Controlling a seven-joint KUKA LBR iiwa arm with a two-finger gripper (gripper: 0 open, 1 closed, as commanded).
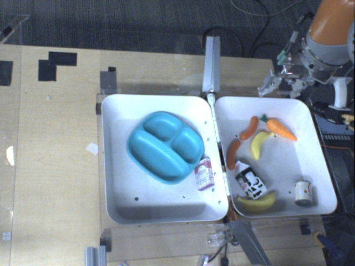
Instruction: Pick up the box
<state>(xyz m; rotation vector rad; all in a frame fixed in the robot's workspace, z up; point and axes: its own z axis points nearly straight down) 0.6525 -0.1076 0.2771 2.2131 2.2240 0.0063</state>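
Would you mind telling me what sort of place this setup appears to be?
Probably a robotics lab bench for pick-and-place trials: two white bins hold toy food and a small box, the arm's gripper hovers above, and loose cables trail behind.

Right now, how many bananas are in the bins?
2, both in the right bin: one banana near the carrot, the other banana against the front wall.

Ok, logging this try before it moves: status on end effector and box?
End effector above right bin's far rim, holding nothing. Box near the front, touching banana. Sausage just behind.
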